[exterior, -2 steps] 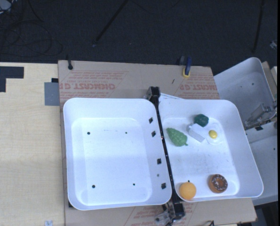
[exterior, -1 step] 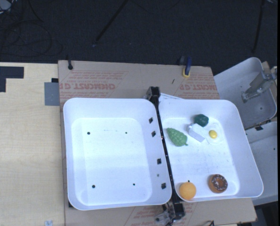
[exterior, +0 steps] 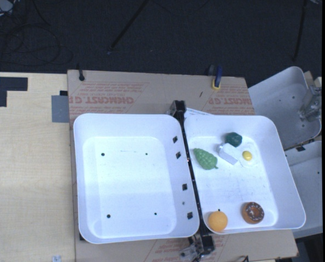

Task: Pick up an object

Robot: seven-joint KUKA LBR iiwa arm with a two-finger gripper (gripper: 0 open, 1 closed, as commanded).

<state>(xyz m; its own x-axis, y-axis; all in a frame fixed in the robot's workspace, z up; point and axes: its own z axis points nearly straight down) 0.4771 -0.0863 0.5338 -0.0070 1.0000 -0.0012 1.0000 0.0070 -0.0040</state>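
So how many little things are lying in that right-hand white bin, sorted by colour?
Green: 2, a bumpy light green lump and a dark green chunk
Orange: 1, a ball
Brown: 1, a ring doughnut
White-grey: 1, a block
White and yellow: 1, a fried egg
Total: 6

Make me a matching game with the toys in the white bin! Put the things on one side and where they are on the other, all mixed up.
Things:
1. orange ball
2. brown donut
3. green leafy toy
4. fried egg toy

Places:
A. near the divider, middle of the right bin
B. front corner by the divider
C. toward the right wall, farther back
D. front, right of the ball

Pairs: 1-B, 2-D, 3-A, 4-C
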